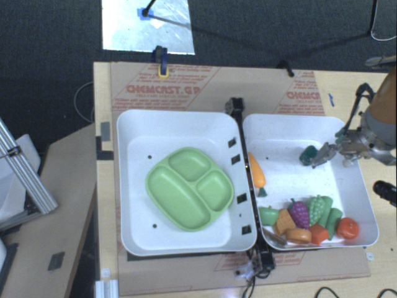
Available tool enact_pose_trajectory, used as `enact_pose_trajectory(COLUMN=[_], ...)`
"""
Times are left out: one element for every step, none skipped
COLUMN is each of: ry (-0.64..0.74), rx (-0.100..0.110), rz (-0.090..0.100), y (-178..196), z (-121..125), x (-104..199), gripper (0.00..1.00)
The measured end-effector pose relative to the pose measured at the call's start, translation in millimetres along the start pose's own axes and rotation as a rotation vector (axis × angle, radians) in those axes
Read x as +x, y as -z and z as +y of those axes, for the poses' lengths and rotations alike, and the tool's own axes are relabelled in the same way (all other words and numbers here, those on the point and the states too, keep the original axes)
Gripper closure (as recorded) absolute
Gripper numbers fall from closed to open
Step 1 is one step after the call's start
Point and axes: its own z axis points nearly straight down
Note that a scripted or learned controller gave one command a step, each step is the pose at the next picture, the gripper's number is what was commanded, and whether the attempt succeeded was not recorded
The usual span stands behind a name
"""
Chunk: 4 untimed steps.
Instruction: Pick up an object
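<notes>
The hand (319, 156) is over the right bin (279, 135), near the tabletop's right edge. I cannot tell if it is open or closed. A dark green thing (308, 154) sits right by its tip. Toy food (307, 219) lies piled at that bin's front edge. The left bin (136, 135) has a green plate (189, 188).

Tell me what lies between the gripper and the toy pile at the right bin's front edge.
Only bare white bin floor, as the camera view shows. The gripper sits by a dark green piece near the back; the toy pile, purple grapes included, lies at the front.
</notes>
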Motion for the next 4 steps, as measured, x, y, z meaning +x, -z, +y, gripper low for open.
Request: enact_pose_trajectory(ry=[0.003,0.001,0.0,0.001], rx=[-0.011,-0.009,-0.008,-0.015], rz=[-0.003,-0.002,-0.002,-0.004], y=[6.4,-37.8,-90.0,-76.1], z=[3.0,6.7,6.9,8.9], x=[0.2,-5.8,-5.2,-6.0], gripper=[0.0,0.0,0.0,1.0])
